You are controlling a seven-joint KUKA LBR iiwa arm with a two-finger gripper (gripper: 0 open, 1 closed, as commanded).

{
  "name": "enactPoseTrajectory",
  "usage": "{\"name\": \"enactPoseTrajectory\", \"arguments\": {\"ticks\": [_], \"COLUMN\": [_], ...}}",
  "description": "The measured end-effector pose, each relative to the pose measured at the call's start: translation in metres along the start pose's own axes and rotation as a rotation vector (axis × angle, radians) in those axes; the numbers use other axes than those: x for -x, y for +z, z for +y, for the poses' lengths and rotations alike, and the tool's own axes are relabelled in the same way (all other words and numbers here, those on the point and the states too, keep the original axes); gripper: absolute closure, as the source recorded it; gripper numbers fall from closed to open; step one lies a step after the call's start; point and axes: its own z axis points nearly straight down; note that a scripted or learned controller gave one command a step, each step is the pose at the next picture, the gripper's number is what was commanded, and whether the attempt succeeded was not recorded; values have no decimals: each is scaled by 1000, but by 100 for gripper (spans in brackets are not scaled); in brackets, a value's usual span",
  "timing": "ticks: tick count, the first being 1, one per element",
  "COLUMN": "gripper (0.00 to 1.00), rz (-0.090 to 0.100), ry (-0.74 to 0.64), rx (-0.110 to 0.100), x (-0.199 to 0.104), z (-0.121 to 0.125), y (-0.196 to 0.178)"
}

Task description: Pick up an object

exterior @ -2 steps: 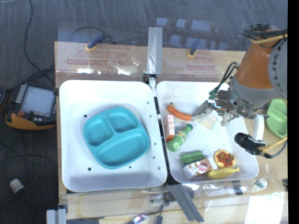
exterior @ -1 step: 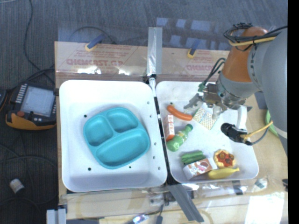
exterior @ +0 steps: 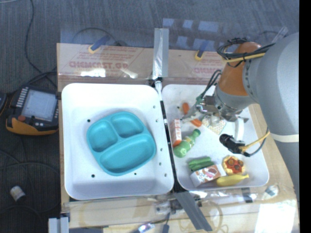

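Gripper is low in the right bin, above the green bottle; its wrist hides the fingers, so grip state cannot be told. Items under it are blurred. Below the bottle: banana, pizza toy. Left of it, the left bin holds a blue tray.

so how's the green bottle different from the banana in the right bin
The green bottle is green with an orange cap; the banana is yellow. The bottle lies slanted near the bin's left wall, beside the divider, while the banana lies almost level along the near edge. The bottle looks thicker, the banana slimmer and slightly curved. Both lie on their sides in the right bin, away from the tool.
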Motion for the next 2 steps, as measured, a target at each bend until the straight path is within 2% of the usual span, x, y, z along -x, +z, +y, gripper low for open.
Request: {"name": "enactPoseTrajectory", "arguments": {"ticks": [1,2], "gripper": [0,100], "rz": [-4,-9], "ry": [-240,-242], "rx": [1,11], "x": [-10,-10], "z": [43,46], "y": [8,-5]}}
